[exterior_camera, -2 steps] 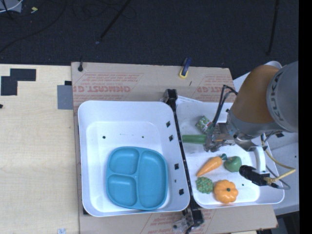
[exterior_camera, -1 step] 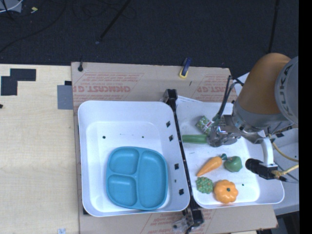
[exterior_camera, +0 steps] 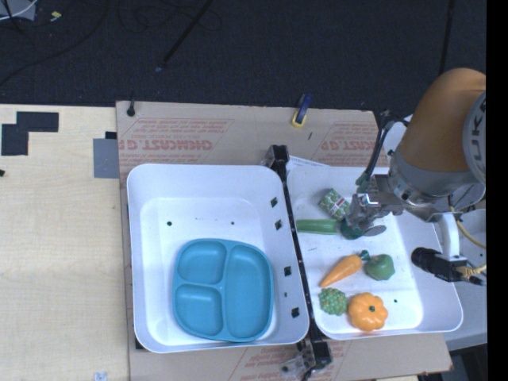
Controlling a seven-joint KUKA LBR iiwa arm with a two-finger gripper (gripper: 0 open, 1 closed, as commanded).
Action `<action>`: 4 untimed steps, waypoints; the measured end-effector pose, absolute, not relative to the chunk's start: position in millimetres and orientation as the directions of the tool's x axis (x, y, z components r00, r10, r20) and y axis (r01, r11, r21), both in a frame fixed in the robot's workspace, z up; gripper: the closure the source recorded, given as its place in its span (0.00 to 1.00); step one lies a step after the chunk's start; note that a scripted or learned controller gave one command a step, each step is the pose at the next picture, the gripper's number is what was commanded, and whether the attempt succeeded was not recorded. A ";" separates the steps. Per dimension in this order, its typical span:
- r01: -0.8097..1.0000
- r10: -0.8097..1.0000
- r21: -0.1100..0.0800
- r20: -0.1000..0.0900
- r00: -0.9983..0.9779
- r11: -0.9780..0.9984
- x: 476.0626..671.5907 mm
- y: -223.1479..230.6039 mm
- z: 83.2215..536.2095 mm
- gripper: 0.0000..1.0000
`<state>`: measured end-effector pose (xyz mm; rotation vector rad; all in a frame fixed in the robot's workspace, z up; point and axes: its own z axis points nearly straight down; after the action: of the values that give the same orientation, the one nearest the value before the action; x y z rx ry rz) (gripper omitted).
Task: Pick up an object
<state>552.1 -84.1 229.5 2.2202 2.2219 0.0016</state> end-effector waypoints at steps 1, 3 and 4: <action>1.000 1.000 -0.002 0.002 -0.005 0.005 548.0 -27.7 238.2 1.00; 1.000 1.000 -0.007 0.001 -0.004 0.004 544.6 83.6 216.7 1.00; 1.000 1.000 -0.003 0.000 -0.001 0.001 549.8 80.2 220.6 1.00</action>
<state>549.8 80.2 220.6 2.2224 2.2238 -0.0036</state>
